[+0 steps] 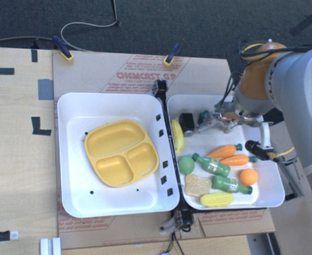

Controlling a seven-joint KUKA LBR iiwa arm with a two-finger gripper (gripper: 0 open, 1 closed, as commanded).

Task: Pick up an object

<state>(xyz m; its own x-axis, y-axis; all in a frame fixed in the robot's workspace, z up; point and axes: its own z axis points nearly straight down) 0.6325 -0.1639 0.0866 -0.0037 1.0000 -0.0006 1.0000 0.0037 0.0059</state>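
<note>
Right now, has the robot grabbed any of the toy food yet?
Not yet, as far as the view shows. The gripper hangs over the back of the right bin, nothing visibly held. The carrots, bottles, orange and corn all lie in the bin. Grasping and lifting remain.

You saw the worktop [17,158] carrying a cardboard sheet [140,70]; on it sat two white bins, the left bin [70,158] touching the right bin [270,187].

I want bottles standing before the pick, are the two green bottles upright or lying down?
Lying down. Both green bottles rest on their sides in the right bin, caps pointing sideways.
</note>
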